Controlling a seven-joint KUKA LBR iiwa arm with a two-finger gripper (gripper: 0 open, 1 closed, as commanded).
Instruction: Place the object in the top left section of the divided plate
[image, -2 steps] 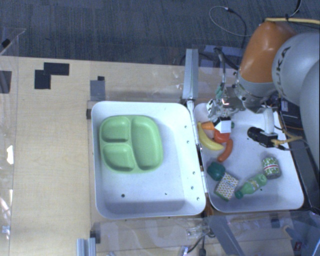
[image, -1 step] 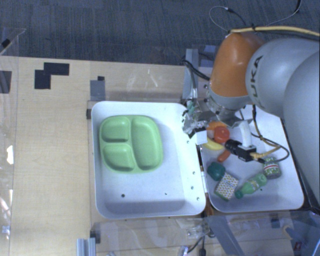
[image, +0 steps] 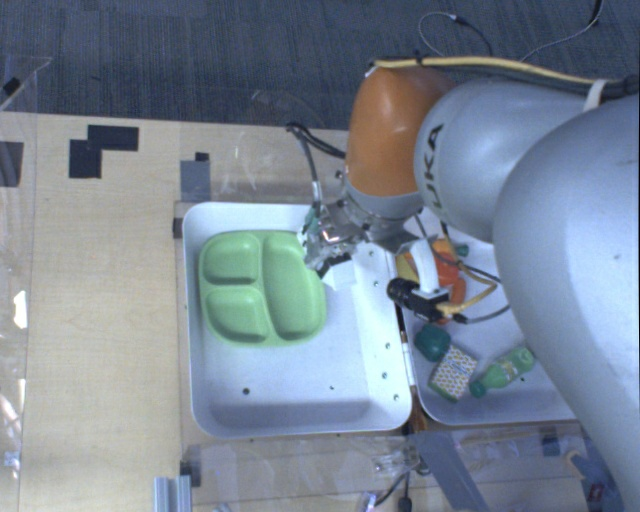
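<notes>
Green three-section divided plastic plate (image: 262, 287) lying in the shallow white left bin (image: 300, 400). Grey arm with orange band (image: 385, 135) reaching in from the right, two-finger gripper (image: 322, 243) poised over the plate's far right edge. In the right white bin (image: 520, 405): small green plastic bottle (image: 503, 371), dark teal ball (image: 433, 343), speckled yellow packet (image: 453, 373).
</notes>
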